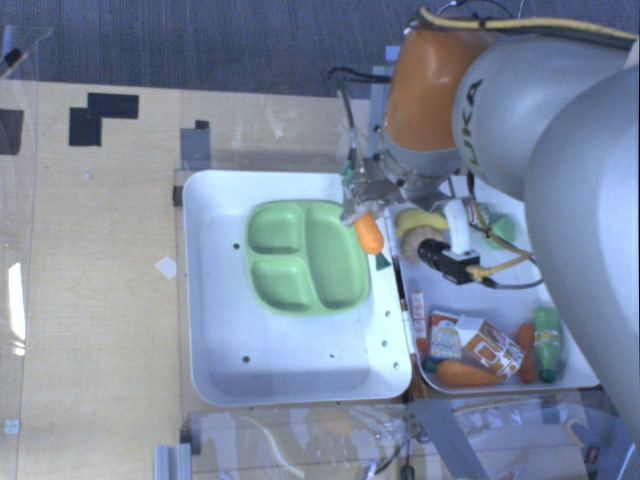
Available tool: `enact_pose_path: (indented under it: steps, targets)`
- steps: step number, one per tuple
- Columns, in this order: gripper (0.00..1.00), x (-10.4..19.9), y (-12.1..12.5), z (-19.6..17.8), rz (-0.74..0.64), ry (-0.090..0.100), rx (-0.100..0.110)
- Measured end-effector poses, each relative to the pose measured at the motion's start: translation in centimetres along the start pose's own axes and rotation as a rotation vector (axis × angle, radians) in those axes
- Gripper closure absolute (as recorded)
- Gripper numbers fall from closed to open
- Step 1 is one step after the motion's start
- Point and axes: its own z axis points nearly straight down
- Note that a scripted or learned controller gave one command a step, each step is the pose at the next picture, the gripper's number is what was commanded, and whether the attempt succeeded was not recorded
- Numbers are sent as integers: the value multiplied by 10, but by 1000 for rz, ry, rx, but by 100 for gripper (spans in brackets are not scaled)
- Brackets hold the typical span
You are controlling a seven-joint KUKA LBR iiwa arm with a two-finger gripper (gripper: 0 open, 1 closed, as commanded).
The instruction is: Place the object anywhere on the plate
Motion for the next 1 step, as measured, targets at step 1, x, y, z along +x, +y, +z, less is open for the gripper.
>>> enact_pose_path:
  steps: [1]
  targets:
    - [0, 0, 0, 0, -1, 0, 0]
